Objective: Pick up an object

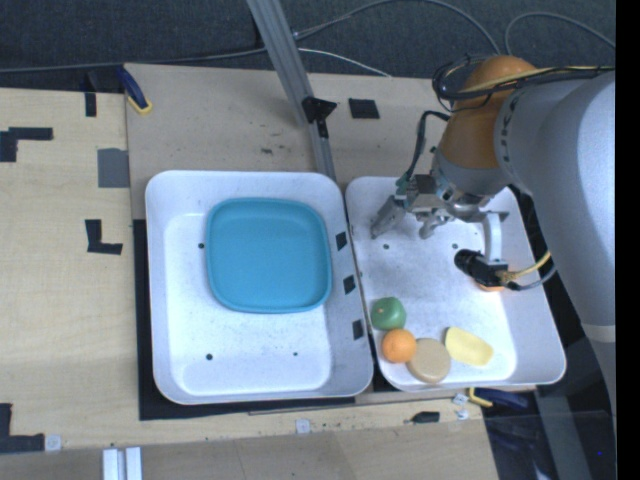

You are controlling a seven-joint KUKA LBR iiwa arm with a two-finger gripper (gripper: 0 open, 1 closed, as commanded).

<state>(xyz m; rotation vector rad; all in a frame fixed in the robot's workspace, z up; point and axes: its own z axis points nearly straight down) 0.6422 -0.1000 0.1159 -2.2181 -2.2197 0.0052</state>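
Four small objects lie at the near end of the right bin (425, 278): a green one (388, 313), an orange ball (399, 346), a tan round piece (430, 360) and a yellow piece (467, 346). My gripper (406, 224) hangs over the far half of that bin, its two fingers spread and pointing down-left. It is open with nothing between them. The objects sit well nearer the camera than the gripper, apart from it.
A blue square plate (268, 253) lies in the left bin (165, 268). A slanted metal post (300, 78) stands behind the bins. A black and orange cable plug (480, 266) hangs from the wrist over the right bin. The grey arm (570, 168) covers the right side.
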